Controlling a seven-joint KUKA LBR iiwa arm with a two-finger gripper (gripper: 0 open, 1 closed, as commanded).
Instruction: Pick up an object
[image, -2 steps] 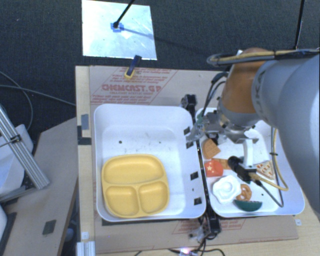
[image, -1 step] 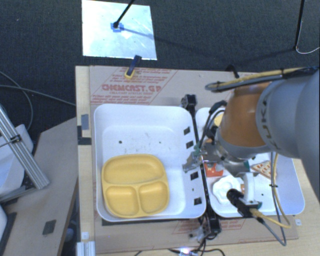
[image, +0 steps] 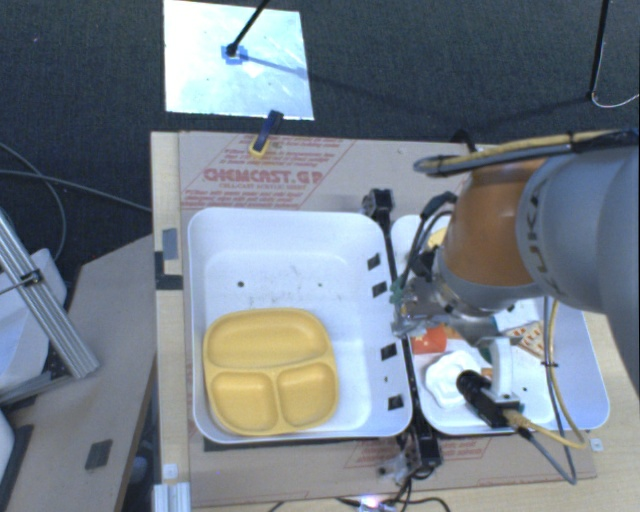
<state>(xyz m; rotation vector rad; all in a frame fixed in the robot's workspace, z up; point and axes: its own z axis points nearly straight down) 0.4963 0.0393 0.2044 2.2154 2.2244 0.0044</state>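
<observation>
Glossy yellow plastic tray (image: 268, 372), rounded corners and three moulded compartments, sits in the lower-left corner of the smooth white left bin (image: 290, 240). The grey arm (image: 580, 230) covers most of the right bin (image: 590, 398). Its hand (image: 412, 318) is down at that bin's left edge, just over an orange-red piece (image: 430, 341) and a lumpy white thing (image: 447, 373). Can't tell if the hand is open or closed.

- The pale wooden counter (image: 120, 300) carries a brown cardboard sheet (image: 300, 165) printed with red letters
- Two shallow white bins stand side by side on the sheet, the left bin (image: 290, 225) touching the right bin (image: 585, 390)
- A small yellow and dark piece (image: 266, 134) lies at the sheet's far edge
</observation>
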